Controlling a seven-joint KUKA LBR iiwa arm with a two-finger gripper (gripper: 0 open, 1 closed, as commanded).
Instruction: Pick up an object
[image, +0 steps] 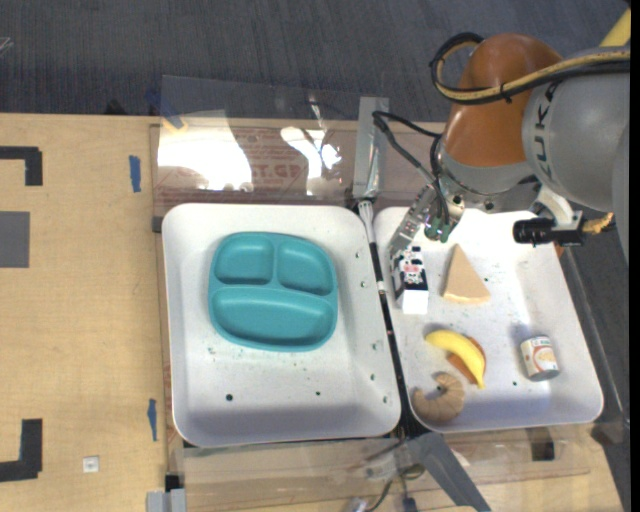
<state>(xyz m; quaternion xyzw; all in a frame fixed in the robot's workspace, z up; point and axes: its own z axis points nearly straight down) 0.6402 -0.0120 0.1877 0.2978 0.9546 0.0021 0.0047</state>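
While my end effector (424, 228) hovers over the right bin (570, 300) beside the wedge (464, 277), I cannot tell its state.

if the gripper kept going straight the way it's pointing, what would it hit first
Most likely the small black-and-white box lying by the right bin's left wall, just below the gripper. Depth is hard to judge from this slanted view; the tan wedge sits off to the side.

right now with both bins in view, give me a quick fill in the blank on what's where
1. The teal divided plate lies in the ___ bin.
2. The plate has ___ compartments.
3. The banana lies between the tan wedge and the ___.
4. The small can stands to the ___ of the banana.

Missing words: left; three; donut; right
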